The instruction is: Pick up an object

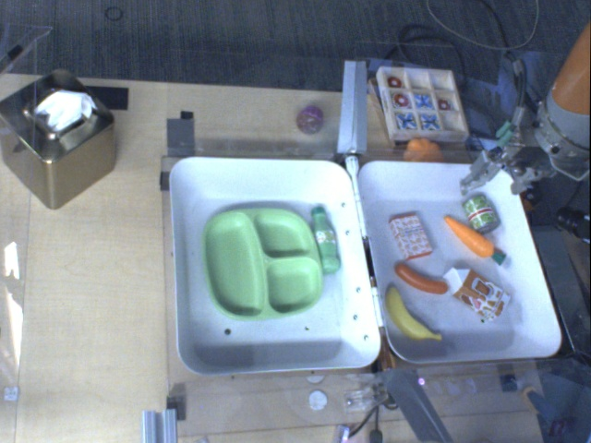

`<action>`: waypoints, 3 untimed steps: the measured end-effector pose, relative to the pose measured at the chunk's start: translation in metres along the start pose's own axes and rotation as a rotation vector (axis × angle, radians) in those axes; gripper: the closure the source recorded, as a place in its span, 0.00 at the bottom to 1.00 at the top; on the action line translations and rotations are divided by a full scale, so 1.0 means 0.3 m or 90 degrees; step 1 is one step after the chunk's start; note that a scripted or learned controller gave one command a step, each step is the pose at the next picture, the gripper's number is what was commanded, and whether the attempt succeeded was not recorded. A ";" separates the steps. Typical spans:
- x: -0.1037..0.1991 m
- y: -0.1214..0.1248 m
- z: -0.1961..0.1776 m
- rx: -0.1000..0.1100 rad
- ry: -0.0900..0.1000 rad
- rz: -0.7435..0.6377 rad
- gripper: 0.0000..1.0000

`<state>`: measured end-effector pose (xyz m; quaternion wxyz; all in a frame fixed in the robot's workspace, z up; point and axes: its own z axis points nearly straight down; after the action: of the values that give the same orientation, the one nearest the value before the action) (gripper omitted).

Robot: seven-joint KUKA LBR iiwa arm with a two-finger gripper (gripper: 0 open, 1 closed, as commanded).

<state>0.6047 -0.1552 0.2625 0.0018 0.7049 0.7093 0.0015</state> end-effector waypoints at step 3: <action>-0.082 -0.347 0.558 -0.001 0.000 -0.093 0.00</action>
<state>0.5015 -0.1804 0.0945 0.0025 0.6515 0.7586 0.0017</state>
